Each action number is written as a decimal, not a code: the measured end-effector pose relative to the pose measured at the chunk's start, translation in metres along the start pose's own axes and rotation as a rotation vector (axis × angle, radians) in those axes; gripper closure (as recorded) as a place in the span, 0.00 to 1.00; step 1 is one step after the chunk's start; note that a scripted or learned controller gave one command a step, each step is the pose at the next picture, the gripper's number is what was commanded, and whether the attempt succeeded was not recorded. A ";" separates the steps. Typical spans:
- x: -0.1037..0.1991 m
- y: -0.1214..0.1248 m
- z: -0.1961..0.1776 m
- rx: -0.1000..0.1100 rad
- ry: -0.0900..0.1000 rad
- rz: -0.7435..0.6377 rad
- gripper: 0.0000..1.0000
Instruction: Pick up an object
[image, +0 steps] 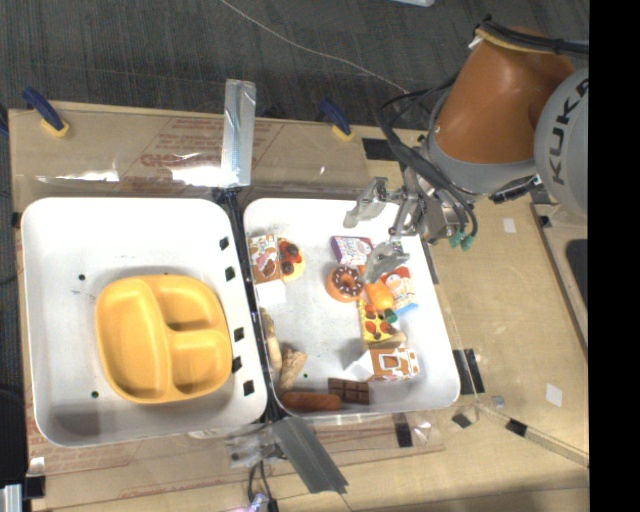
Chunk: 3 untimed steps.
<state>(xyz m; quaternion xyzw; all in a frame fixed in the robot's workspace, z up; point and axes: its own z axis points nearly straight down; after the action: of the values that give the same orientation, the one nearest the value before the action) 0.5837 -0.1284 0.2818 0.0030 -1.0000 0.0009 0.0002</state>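
Inside left bin (40, 230) — yellow tray (163, 337)

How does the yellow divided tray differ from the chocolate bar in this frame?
The yellow divided tray lies in the left bin; the chocolate bar lies in the right bin, near its front edge. The tray is far larger and has moulded compartments; the bar is small, flat and dark brown. The tray lies alone; the bar lies among other toy foods. Both rest flat, away from the gripper.

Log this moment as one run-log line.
task: pick up an object | gripper: over right bin, top right, above toys | holding: nothing seen | left bin: yellow tray | step: not yet picked
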 end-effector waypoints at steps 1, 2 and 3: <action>-0.019 -0.030 0.123 -0.005 0.010 -0.078 0.00; -0.018 -0.022 0.193 -0.004 0.005 -0.119 0.00; 0.017 -0.018 0.190 -0.003 0.002 0.006 0.00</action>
<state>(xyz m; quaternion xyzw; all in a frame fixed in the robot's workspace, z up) 0.5667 -0.1465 0.0917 -0.0001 -1.0000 -0.0006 0.0013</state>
